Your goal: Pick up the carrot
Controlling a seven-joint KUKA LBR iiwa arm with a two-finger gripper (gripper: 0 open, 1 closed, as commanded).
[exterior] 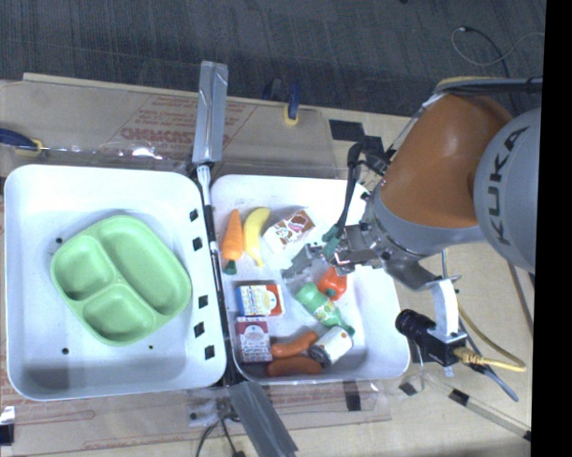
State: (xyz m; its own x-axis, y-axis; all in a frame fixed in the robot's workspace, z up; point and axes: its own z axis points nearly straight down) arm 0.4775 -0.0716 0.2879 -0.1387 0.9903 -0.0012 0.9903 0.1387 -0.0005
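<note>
The small orange carrot with a green end (232, 238) lies at the left side of the right white bin (380, 362), just beside a yellow banana (255, 233). The gripper (313, 258) hovers near the frame centre, above a red and green toy (326, 288); I cannot tell its state. It should travel left, then descend across the carrot's middle, avoiding the banana.

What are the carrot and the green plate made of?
The carrot looks like smooth molded plastic, a toy: even orange with a green end. The green plate also seems to be plastic: one pale color, soft sheen, rounded molded sections. I can't be sure from looks alone.
</note>
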